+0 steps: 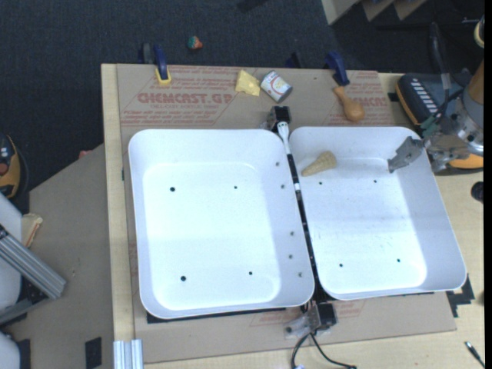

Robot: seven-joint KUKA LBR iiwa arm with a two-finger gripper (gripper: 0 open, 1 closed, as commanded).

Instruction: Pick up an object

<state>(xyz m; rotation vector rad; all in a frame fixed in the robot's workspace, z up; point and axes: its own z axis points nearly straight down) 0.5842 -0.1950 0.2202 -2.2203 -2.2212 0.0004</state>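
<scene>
Two shallow white bins sit side by side on the bench [231, 98], which is topped with a brown cardboard sheet printed with red lettering. The left bin [154, 206] shows its white floor with a few small dark dots. The right bin [430, 237] holds one loose thing: a tan, cone-shaped object [319, 163], much like an ice-cream cone, lying on its side near the bin's 11 o'clock corner, just beside the dark seam between the two bins, its narrow end pointing toward 8 o'clock. The arm comes in from 3 o'clock, and the hand [405, 155] hangs over the right bin's 1 o'clock edge, well apart from the cone, with a grey finger [403, 157] slanting down toward the bin floor. Nothing is visible in its grip, and whether the fingers are apart or together cannot be told from this angle. Outside the bins, at the bench's 12 o'clock side, lie a yellow wedge like a piece of cheese [247, 83], a small white box [276, 86] just beside it, and a wooden-handled tool [348, 104] toward 1 o'clock. Two blue-and-yellow clamps [161, 64] grip the far edge of the bench. On the dark carpet beyond sits a small coloured ball [195, 43].
</scene>
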